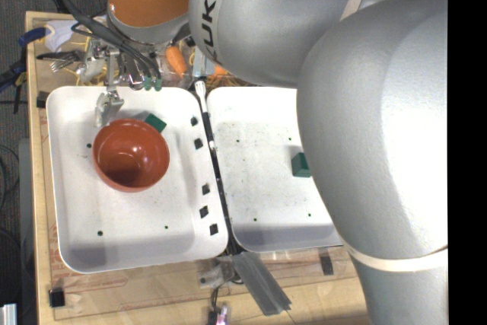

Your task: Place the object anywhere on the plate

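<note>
Two shallow white bins [183, 240] side by side on a wooden bench. Left bin: one red bowl-shaped plate [131, 154], one green block [156, 122] touching its upper right rim. Right bin: one second green block [300, 164] beside the arm. Gripper [108, 109] above the plate's upper left edge, finger spread impossible to tell

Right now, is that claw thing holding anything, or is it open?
Gripper: it hangs over the far rim of the red bowl in the left bin; open or shut cannot be told, and nothing is seen held in it.
</note>
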### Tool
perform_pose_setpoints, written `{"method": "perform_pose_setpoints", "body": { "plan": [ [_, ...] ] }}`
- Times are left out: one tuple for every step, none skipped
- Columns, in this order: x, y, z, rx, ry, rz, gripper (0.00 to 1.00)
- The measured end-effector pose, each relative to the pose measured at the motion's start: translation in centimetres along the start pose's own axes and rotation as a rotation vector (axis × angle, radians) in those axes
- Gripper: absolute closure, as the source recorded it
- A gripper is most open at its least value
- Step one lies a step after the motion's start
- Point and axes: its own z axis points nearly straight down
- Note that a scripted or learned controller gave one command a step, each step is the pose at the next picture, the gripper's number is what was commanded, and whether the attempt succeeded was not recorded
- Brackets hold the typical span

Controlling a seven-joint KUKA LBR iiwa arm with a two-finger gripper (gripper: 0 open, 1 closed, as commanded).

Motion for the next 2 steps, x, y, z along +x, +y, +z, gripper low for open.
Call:
{"method": "perform_pose_setpoints", "body": {
  "plan": [
    [-0.8, 0.3, -19.2, 0.001, -0.008, -0.275, 0.0],
    [-1.1, 2.3, -5.7, 0.0, 0.0, -0.65, 0.0]
  ]
}}
